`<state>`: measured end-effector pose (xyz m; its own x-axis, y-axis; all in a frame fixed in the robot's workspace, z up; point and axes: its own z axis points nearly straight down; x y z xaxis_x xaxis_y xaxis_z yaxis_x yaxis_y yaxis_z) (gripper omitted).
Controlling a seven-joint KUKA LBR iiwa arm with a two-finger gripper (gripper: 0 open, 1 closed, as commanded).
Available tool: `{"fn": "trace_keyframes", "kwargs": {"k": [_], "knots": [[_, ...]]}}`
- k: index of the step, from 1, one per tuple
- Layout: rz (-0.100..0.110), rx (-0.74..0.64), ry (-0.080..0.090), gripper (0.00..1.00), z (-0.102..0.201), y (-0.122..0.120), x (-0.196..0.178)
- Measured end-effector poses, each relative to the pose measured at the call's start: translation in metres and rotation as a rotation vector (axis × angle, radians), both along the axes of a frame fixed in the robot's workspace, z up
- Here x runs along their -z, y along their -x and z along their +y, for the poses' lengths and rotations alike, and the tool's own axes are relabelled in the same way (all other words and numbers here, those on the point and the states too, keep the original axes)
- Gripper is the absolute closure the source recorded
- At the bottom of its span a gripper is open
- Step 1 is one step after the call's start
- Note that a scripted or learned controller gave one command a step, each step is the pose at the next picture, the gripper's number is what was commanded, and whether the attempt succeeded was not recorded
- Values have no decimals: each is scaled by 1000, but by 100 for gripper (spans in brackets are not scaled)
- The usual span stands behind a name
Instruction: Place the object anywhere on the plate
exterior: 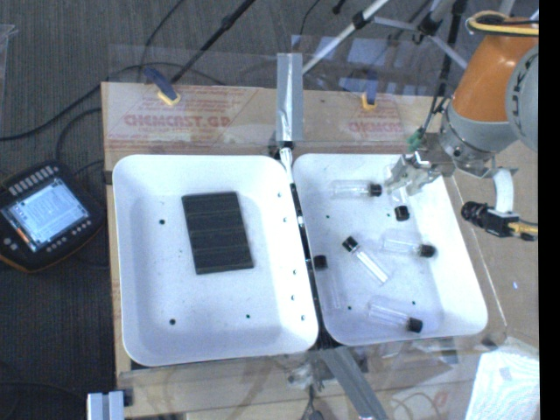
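A dark rectangular plate (217, 232) lies flat in the left white bin (140, 322). Several clear vials with black caps are scattered in the right bin (468, 296): one near the far wall (353, 187), one in the middle (365, 260), one at the near side (392, 313). My gripper (408, 176) hangs over the far part of the right bin, just right of the far vial. A short vial with a black cap (402, 211) sits directly below it; whether they touch is unclear.
More vials lie by the right wall (408, 247) and along the divider (327, 280). A grey post (289, 103) stands behind the bins' shared edge. A handheld pendant (44, 215) rests on the floor at the left.
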<state>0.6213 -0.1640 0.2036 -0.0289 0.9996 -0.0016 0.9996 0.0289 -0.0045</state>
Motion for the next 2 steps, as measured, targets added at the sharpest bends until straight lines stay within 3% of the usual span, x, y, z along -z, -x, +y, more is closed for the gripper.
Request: {"fn": "trace_keyframes", "kwargs": {"k": [1, 2], "knots": [[1, -38, -2, 100, 104, -14, 23], [2, -167, -2, 100, 194, 22, -10]]}}
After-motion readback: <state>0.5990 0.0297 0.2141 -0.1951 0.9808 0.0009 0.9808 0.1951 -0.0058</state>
